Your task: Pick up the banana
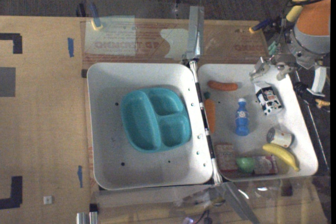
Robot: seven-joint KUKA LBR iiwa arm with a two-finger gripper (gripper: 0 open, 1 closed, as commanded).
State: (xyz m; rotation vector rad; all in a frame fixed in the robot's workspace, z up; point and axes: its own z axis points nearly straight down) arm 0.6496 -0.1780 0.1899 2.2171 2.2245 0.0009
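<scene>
The yellow banana lies in the near right corner of the right bin, tilted, with its dark tip toward the right wall. A small can lies just behind it. My gripper hovers over the far right part of that bin, well behind the banana and above a black-and-white carton. Its fingers stand apart, open, with nothing between them.
The right bin also holds a sausage, a carrot, a blue bottle, a green fruit and a flat packet. A teal divided plate sits in the left bin.
</scene>
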